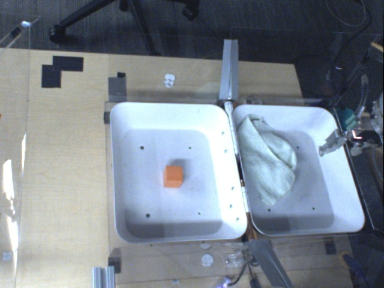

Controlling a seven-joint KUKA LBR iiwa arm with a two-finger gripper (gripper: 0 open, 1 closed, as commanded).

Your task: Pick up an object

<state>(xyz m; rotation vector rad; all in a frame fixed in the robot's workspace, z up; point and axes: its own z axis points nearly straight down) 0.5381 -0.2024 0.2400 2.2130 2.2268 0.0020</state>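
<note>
1. The bench (54, 179) is pale wood-grain board; black tape patches (60, 69) sit on its far left part; beyond its far edge lies dark carpet with the black legs of a chair base (126, 5).
2. The left bin (129, 155) is a shallow white tray with rounded corners and small dark holes in its floor; a small orange cube (173, 176), matte and sharp-edged, rests near the middle of that floor, apart from every wall.
3. A grey metal bar (230, 71) stands at the far end of the seam where the two bins meet.
4. The right bin (324, 221) has the same form; a crumpled whitish cloth (267, 161), soft and folded, lies against its left wall.
5. The gripper (330, 144) hangs over the right bin's right rim, well apart from the cloth; whether it is spread or pressed together cannot be told.
6. No writing can be read.
</note>
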